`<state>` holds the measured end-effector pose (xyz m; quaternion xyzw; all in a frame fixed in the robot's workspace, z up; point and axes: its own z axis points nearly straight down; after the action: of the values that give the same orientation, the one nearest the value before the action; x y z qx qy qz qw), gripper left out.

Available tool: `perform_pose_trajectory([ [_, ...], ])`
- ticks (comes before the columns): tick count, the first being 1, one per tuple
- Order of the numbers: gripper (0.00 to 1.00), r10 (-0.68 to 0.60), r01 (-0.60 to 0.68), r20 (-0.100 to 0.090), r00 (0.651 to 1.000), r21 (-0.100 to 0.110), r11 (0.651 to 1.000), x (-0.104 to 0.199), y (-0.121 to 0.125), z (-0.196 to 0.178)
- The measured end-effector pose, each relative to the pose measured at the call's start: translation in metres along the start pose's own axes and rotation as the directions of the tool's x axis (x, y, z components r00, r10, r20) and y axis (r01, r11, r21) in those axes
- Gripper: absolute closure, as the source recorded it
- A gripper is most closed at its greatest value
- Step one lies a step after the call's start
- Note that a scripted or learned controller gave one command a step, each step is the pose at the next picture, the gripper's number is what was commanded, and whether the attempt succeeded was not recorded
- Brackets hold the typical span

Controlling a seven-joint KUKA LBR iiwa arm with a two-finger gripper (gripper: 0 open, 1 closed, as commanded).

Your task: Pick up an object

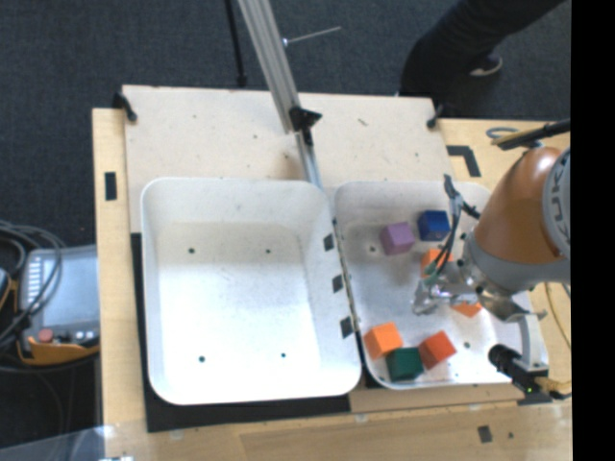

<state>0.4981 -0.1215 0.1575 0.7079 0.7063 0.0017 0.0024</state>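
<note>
- At the lower right of the frame, in the right bin (357, 221), three blocks lie close together along the near wall: an orange block (384, 338), a green block (405, 363) just below it, and a red-orange block (437, 348) to its right; all three rest on the bin floor, unlifted
- Right of centre, the gripper (430, 294) is down low inside the right bin, beneath the orange band of the arm (524, 221); whether it is released or clenched cannot be told at this size, and nothing is visibly between its tips
- Just beside the gripper, small orange patches show at its upper side and lower right; what these are cannot be told, as the wrist hides them
- Further up in the same bin, a purple block (396, 237) and a blue block (432, 225) sit near each other, apart from the gripper
- At centre left, the left bin (154, 209) takes no part in the work at this moment
- Judgement: the approach looks complete, the grasp is unconfirmed, and the lift is not yet done; no object is clear of the bin floor
</note>
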Motion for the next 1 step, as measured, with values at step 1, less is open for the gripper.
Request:
perform_pose_trajectory([
  [1,1.0,-0.006,0.006,0.0,1.0,-0.001,1.0,0.0069,0.0043,-0.0468],
])
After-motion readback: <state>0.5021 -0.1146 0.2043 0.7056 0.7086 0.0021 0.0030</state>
